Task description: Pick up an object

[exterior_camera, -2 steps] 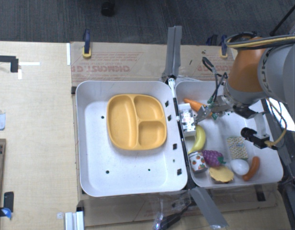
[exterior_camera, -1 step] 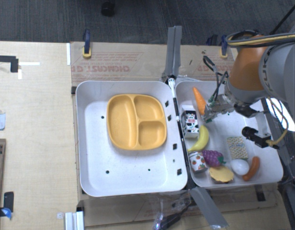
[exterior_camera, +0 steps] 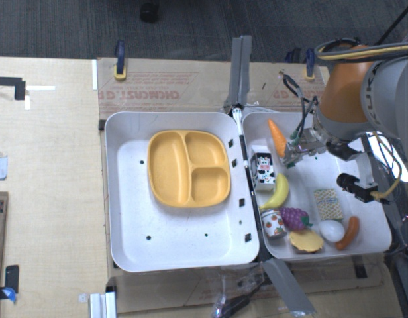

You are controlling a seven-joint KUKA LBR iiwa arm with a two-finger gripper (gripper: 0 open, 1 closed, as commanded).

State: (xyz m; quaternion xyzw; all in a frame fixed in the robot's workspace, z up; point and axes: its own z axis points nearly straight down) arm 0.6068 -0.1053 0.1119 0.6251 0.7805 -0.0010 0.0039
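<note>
Fingers of the gripper (exterior_camera: 291, 159) hang low in the right bin (exterior_camera: 373, 244), near its back-left part, and whether they are spread or closed I cannot tell; nothing is visibly between them. Closest to them is the carrot (exterior_camera: 277, 138), just to their left and slightly toward the back, its long axis running from the bin's back edge forward, tip pointing away from the camera. A milk carton (exterior_camera: 262, 171) and banana (exterior_camera: 278, 191) lie just in front and to the left. My judgement: a grasp on the carrot calls for a short shift left, closing across its narrow width.
</note>
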